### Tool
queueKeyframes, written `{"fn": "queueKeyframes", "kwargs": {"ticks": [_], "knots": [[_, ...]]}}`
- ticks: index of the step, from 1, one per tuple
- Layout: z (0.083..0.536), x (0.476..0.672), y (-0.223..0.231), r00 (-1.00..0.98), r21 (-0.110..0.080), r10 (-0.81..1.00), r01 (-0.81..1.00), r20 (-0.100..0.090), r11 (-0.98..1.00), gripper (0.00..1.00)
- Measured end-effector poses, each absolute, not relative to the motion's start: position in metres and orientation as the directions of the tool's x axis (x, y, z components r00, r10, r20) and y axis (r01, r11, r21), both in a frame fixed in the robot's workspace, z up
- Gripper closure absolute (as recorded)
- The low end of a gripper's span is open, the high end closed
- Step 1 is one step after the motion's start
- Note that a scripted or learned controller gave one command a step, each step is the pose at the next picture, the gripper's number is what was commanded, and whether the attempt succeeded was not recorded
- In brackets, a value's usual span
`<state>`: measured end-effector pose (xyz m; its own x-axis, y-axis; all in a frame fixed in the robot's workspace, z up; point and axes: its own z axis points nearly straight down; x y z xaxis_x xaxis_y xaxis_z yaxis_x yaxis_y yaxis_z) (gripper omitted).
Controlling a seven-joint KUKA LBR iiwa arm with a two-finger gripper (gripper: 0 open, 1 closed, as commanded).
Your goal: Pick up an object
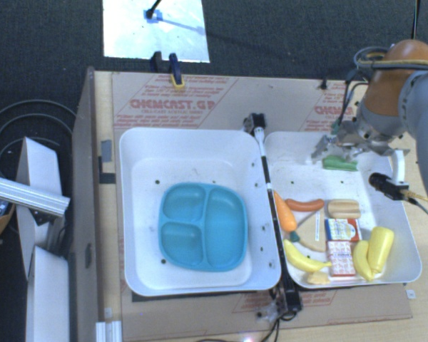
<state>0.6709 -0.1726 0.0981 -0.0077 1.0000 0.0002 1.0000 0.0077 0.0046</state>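
Note:
My gripper (pixel 338 151) hangs low over the far part of the right bin (pixel 414 262), open, with its fingers spread just above a small flat green piece (pixel 340 164). I cannot tell whether they touch the green piece. Nearer the front of the same bin lie toy foods: an orange carrot (pixel 286 213), a red sausage (pixel 304 205), a hot dog bun (pixel 344 208), a yellow banana (pixel 304 258), a printed box (pixel 340 246) and two yellow pieces (pixel 372 251).
The left bin (pixel 139 212) holds a blue divided plate (pixel 202 226). A raised divider (pixel 265 191) runs between the bins. A black cable end (pixel 385 185) juts over the right bin's right side. Bare bin floor (pixel 296 169) lies left of the gripper.

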Motion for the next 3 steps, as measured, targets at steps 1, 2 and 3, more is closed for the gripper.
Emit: {"fn": "queueKeyframes", "kwargs": {"ticks": [1,2,3], "knots": [[0.083,0.597,-0.205,0.004,-0.005,1.0,1.0,0.0,-0.004,0.0],[0.086,0.668,-0.186,-0.006,0.002,1.0,1.0,0.0,0.006,0.0],[0.096,0.664,-0.183,-0.005,-0.016,1.0,1.0,0.012,0.005,1.0]]}}
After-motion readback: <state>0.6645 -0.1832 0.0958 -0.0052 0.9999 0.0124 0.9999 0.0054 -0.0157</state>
